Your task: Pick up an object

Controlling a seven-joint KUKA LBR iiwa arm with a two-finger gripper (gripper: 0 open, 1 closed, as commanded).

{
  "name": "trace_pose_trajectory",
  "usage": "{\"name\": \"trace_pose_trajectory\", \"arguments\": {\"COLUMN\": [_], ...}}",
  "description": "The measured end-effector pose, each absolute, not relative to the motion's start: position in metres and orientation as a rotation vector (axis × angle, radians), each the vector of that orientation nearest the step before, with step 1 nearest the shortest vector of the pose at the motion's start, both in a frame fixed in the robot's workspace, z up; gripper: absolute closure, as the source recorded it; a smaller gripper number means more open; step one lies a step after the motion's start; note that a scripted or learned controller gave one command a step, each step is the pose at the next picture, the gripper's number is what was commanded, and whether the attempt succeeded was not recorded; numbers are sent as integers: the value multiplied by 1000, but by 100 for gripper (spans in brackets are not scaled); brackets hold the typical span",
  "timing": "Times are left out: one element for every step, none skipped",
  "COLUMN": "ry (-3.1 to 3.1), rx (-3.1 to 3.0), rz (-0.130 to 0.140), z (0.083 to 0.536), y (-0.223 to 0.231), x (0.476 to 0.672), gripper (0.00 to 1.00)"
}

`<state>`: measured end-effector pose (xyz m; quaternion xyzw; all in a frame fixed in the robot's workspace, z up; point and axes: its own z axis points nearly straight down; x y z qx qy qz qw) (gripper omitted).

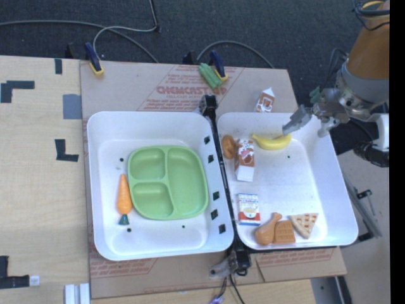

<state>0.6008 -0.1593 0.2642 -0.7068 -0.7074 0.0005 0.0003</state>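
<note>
**Claw poised over the right bin, nothing lifted yet**

The pick is not yet done. The claw hangs above the upper right corner of the right bin, its 2 fingers spread apart with nothing between them. One finger points down toward the banana, which lies on the bin floor near the back wall, just beside that fingertip. I judge the banana to be the likely target, but it looks to be resting in the bin, not held. What is left: lowering, closing on an object, and lifting it clear.

The right bin holds most of the items. Along its left wall sit a small round brown pastry and, touching it, a brown and white carton lying on its side. Further forward is a small white box with a red and blue label. In the front corner, 3 toy foods lie close together: a drumstick, a tan cracker-like piece and a pizza slice.

The left bin holds 2 things: a green divided plate with 3 compartments, all bare, and a carrot lying just beside the plate's left edge.

A small milk carton stands outside both bins, on the cardboard sheet that covers the bench behind the right bin.
</note>
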Motion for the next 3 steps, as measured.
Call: {"name": "trace_pose_trajectory", "arguments": {"ry": [-2221,-2222,-2224], "rx": [-2217,-2220,-2217], "rz": [3,1,0], "z": [154,92,103], "y": [-108,-103,-102], "x": [611,632,633], "gripper": [0,0,100]}}
